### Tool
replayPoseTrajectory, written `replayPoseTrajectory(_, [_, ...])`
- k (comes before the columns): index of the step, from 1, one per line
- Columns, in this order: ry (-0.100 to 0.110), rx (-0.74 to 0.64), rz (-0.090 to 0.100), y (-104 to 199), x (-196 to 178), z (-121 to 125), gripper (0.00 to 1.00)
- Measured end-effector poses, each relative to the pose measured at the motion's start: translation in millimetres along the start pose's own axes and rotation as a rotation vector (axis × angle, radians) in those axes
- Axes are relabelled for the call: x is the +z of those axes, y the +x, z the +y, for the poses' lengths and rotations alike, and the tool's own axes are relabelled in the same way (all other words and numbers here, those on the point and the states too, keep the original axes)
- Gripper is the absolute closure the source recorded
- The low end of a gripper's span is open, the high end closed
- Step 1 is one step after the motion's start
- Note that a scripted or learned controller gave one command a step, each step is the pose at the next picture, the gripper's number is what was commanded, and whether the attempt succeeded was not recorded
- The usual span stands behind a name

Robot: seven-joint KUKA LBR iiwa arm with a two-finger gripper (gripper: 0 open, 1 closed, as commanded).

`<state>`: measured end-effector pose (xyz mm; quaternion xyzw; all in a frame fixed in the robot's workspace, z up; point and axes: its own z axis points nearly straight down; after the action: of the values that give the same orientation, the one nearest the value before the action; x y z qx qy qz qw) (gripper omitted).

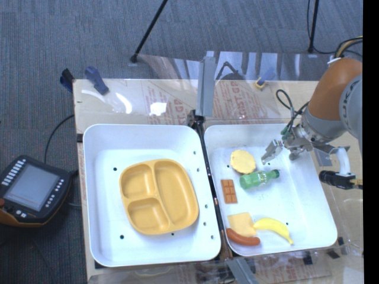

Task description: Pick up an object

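My gripper (pixel 282 152) hangs over the far part of the right bin (pixel 314 206), its fingers open with nothing between them. Just left of it lies a round yellow cookie (pixel 243 161). A green bottle (pixel 259 178) lies on its side below and left of the gripper. Further forward are a brown chocolate bar (pixel 229 191), a yellow cheese wedge (pixel 241 222), a red sausage (pixel 243 238) and a banana (pixel 274 227). The gripper touches none of them.
The left bin (pixel 100 158) holds a yellow divided plate (pixel 159 196). A metal post (pixel 205 87) stands behind the wall between the bins. A teach pendant (pixel 29 188) lies on the floor at the left.
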<state>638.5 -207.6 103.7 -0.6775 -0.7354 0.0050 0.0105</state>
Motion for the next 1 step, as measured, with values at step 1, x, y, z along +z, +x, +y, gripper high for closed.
replayPoseTrajectory(1, [-0.012,-0.128,-0.005,60.9,22.6,-34.2,0.0])
